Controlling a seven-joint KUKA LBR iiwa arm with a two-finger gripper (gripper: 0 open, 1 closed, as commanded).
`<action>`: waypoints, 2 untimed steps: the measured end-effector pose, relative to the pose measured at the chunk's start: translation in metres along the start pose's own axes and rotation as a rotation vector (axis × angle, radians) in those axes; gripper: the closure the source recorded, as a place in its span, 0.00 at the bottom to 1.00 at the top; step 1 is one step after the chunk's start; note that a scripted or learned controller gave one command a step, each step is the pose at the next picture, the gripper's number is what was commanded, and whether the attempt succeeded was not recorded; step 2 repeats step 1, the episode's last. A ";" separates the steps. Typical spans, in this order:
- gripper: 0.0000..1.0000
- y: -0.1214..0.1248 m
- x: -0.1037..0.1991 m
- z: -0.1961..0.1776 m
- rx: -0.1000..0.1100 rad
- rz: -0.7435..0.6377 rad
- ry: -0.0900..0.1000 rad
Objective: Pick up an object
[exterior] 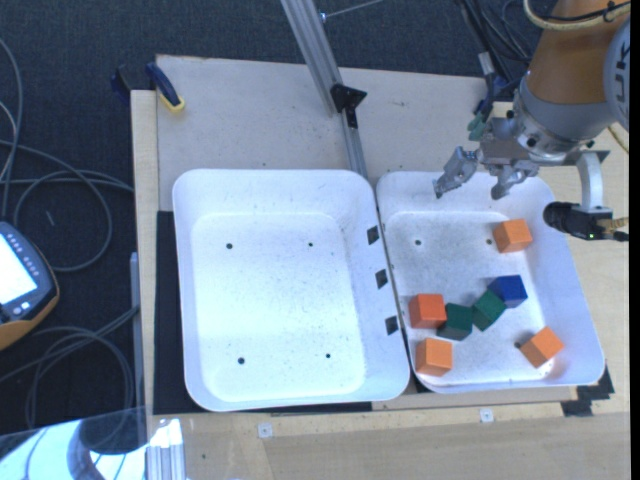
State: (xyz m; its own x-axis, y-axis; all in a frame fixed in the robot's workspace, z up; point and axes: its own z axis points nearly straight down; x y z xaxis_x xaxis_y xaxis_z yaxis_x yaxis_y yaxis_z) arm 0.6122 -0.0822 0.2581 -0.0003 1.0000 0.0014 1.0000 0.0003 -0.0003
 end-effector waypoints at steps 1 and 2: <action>0.00 -0.029 -0.101 0.072 0.008 0.008 -0.003; 0.00 -0.029 -0.101 0.072 0.008 0.008 -0.003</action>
